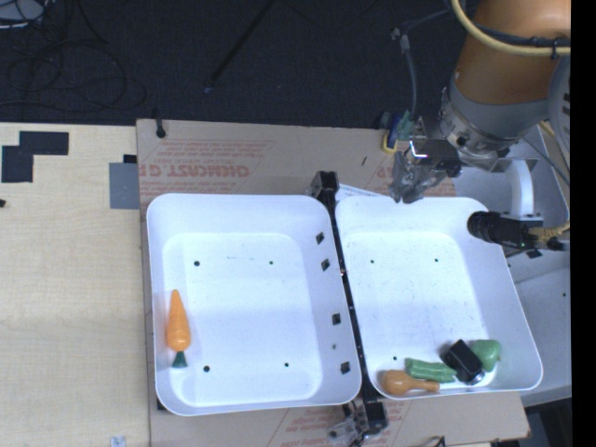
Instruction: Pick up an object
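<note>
The gripper hangs over the right white bin's far rim, well apart from the small black block among toys in the near corner, so nothing looks grasped.

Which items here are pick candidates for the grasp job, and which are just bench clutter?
Pick candidates:
- toy carrot, left bin
- orange pear-shaped toy, green toy, black block, green lump, right bin
- gripper, above right bin's far rim

Clutter:
- cardboard sheet
- black and grey patches
</note>
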### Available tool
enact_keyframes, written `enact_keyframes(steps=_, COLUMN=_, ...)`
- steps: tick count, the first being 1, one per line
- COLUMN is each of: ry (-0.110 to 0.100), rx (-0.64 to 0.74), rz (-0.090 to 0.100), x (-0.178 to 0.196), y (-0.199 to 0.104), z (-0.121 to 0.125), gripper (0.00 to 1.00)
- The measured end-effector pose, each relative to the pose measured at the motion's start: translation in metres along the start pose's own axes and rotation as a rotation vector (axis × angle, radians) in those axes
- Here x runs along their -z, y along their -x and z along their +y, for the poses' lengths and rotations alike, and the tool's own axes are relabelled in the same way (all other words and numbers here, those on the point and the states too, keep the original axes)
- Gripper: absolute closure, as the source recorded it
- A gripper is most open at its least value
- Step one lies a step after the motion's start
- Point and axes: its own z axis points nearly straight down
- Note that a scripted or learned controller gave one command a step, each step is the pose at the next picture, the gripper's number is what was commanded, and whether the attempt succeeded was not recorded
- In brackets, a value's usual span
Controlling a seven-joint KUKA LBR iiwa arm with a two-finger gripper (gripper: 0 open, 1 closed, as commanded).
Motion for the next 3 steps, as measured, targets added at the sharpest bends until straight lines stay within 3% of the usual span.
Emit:
enact_keyframes(steps=1, ry=0.001, rx=-0.001, rz=0.000, x=0.019, y=0.039, z=-0.055, gripper=1.00)
enact_keyframes(steps=2, ry=0.006, rx=0.011, rz=0.002, x=0.069, y=-0.025, z=-0.084, gripper=1.00)
enact_keyframes(steps=3, ry=0.014, rx=0.009, rz=0.002, x=0.176, y=-0.077, z=-0.050, gripper=1.00)
